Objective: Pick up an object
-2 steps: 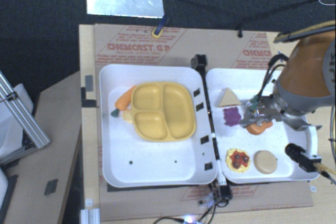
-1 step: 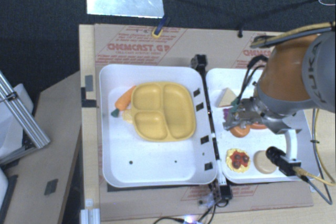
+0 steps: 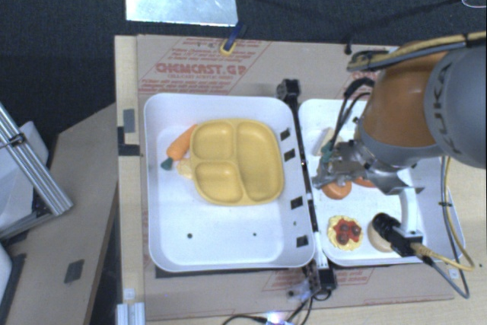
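My gripper (image 3: 329, 171) hangs low over the left part of the right bin (image 3: 316, 122), under the grey and orange wrist. Just below it lies a flat orange-red round piece (image 3: 337, 190), partly covered by the gripper; whether they touch I cannot tell. A small yellow tart with red topping (image 3: 345, 232) rests near that bin's front edge. Beside it sits a beige round piece (image 3: 376, 240), partly hidden. In the left bin (image 3: 228, 247), an orange carrot (image 3: 179, 142) lies against the left rim of a yellow divided plate (image 3: 232, 161).
A pale yellow bit (image 3: 185, 168) pokes out from under the plate's left edge. The wall between the two bins (image 3: 303, 171) runs close to the gripper's left. The arm covers most of the right bin's middle and back.
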Controlling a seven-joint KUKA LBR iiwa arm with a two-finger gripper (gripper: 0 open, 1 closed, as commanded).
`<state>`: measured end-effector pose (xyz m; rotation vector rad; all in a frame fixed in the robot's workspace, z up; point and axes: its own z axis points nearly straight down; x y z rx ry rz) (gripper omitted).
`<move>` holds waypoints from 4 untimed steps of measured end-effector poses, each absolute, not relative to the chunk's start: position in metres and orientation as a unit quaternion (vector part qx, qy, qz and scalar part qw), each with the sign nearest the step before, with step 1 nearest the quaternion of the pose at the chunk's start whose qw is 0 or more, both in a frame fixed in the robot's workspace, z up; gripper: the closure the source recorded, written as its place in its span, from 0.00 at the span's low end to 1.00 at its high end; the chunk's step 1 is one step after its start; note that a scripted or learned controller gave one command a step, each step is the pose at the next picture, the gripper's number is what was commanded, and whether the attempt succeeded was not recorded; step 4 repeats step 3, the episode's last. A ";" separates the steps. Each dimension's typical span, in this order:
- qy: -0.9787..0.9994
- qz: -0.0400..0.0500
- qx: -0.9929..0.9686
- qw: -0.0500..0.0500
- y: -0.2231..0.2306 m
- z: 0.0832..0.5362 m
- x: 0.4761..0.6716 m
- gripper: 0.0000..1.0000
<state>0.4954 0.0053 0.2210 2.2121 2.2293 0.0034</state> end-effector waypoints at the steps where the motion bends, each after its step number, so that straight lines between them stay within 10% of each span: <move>1: 0.707 0.000 0.707 0.000 -0.004 0.215 0.495 1.00; 4: 0.708 0.001 0.707 0.001 -0.012 0.227 0.488 1.00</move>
